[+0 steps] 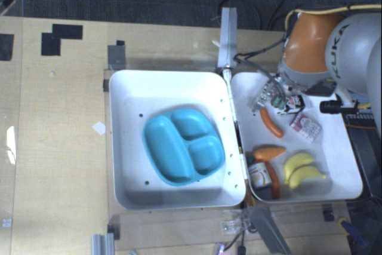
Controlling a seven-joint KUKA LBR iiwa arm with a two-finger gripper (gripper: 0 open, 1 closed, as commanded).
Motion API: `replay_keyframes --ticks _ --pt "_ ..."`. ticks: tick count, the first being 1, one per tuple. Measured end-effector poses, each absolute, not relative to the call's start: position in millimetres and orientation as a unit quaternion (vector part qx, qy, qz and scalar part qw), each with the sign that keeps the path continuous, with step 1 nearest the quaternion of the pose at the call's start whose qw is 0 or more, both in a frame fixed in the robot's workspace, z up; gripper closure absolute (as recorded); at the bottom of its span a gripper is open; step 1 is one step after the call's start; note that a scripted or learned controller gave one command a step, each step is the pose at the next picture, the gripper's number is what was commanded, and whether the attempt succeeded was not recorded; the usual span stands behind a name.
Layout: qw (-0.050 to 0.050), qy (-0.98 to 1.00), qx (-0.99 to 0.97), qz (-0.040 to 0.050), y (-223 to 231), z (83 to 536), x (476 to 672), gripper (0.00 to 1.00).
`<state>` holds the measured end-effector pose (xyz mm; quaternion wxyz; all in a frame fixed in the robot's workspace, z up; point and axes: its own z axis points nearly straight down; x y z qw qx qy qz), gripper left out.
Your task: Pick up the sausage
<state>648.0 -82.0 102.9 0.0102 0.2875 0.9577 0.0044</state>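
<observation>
- Camera view, fixed overhead at a slant: we see two white bins side by side on the counter (54,128), the left bin (122,146) mid-frame, the right bin (343,185) toward the right edge.
- Left bin holds a blue divided plate (182,146), three compartments, nothing in them that we can make out.
- Right bin holds the clutter. The sausage (272,123), orange-red and slim, lies slantwise in the upper-left part of that bin, flat on the floor.
- Below it: a carrot-like orange piece (270,152), a small can (258,175) with a darker reddish stick (274,182) beside it, a pair of bananas (301,168) at lower centre, and a small printed packet (305,126) just right of the sausage.
- Arm enters from the right of the frame, grey with its orange band (307,39) high at upper right.
- The pincer (276,97) hangs just above the sausage's upper end in the picture. Its tips are lost among wiring and metal parts; we cannot tell whether it is wide or narrow. Nothing visible between them.
- Step in hand, as we judge it: the approach, pincer lined up over the target, no grasp yet.
- Next move calls for a descent with the tips set across the sausage's narrow width, near its middle, then closing and a straight lift.
- Watch point: the packet lies near; a stray tip could nudge it or roll the sausage aside.
</observation>
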Motion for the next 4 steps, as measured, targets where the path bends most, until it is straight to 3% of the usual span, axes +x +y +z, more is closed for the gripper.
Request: replay_keyframes --ticks 1,2,3,4 --pt "0.006 0.963 0.268 0.0022 -12.0 262.0 630.6 1.0" --pt "0.005 0.963 0.268 0.002 -12.1 261.3 630.3 0.0" --pt "0.004 0.993 0.115 0.001 -25.9 224.2 622.1 0.0" --pt "0.004 0.992 0.128 0.0005 -67.7 186.4 583.2 0.0"
